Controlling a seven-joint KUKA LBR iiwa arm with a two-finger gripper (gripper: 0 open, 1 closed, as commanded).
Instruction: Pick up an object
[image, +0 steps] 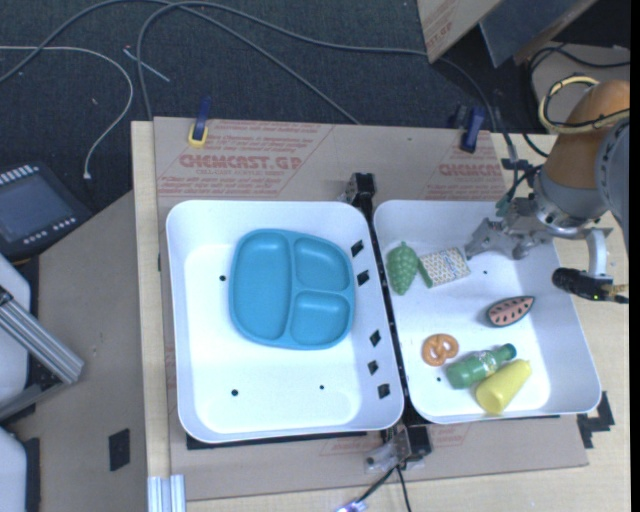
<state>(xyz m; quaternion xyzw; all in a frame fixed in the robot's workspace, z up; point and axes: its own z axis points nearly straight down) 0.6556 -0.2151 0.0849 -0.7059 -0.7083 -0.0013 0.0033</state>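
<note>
My arm (590, 150) is cut off at the picture's right edge, so I see just the orange band and the grey wrist below it. My pincer (497, 240) is low over the far part of the right bin (570, 330), pointing toward the left bin (200, 300); its metal parts blur together against the white floor, and I cannot tell whether it is apart or together. Nothing shows between its tips.

Just beside my pincer, toward the divider between the bins, lies a small patterned pad (444, 266), its print too fine to make out. Beyond that, against the divider, is a green bumpy fruit (402, 267). Nearer the camera from my pincer sits a brown slice with dark seeds (510, 311), apart from the rest. Further toward the front rim are a small pretzel (439, 349), a green bottle (478, 366) and a yellow piece (503, 386); the bottle and the yellow piece touch, and where one ends is hard to judge.

Well away from my pincer, in the left bin, lies a blue divided plate (292, 288). The bench (250, 150) carries both bins.
</note>
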